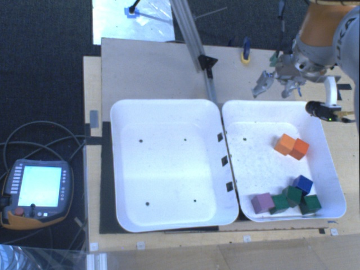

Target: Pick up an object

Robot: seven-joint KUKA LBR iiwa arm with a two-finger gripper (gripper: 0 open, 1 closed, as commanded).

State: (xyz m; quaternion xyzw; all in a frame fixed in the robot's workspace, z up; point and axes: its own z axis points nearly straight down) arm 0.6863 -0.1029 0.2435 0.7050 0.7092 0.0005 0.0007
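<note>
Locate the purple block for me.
The purple block sits in the right bin, near its front-left corner, at the left end of a cluster, touching a green block.

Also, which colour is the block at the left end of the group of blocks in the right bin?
Purple, seen in the camera view.

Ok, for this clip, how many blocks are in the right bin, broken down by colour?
Orange blocks: 2
Green blocks: 3
Blue block: 1
Purple block: 1
Total: 7, all in the right bin.
</note>
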